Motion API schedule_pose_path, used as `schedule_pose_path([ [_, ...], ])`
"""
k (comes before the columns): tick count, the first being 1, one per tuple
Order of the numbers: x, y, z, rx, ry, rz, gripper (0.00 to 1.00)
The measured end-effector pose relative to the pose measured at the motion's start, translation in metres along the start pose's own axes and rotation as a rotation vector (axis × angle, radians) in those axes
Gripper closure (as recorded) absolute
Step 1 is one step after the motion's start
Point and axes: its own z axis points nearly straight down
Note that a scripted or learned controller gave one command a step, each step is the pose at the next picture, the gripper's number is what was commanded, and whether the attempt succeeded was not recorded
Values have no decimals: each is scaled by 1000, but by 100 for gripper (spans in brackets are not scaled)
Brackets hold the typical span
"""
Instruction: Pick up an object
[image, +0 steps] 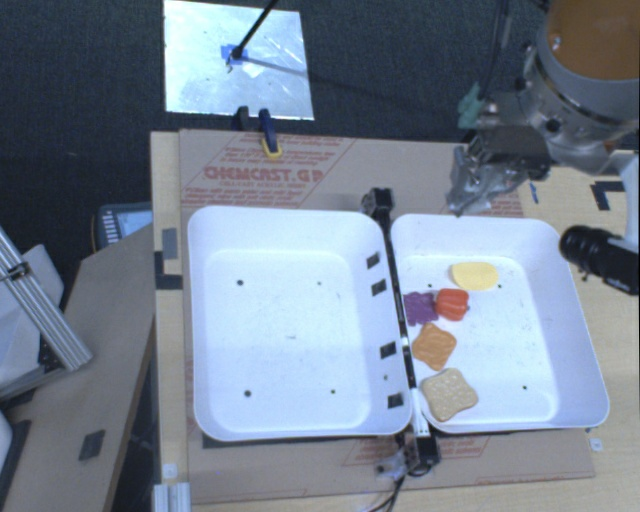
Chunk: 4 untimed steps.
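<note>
I see the tool (478, 190) above the far rim of the right bin (560, 350); I cannot tell its state. In that bin lie a yellow piece (474, 275), red piece (452, 303), purple piece (420, 307), orange piece (434, 346) and tan cracker (449, 393).

The arm (585, 70) is cut off by the top and right edges. Its end effector (470, 195) is blurred, fingers too indistinct to read. The black cylinder (600, 257) runs off the right edge.
</note>
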Motion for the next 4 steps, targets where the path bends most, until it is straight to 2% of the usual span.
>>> schedule_pose_path([
  [1,98,0,1,1,1,-2,100],
  [3,145,2,0,1,0,5,100],
  [4,144,2,0,1,-1,8,0],
])
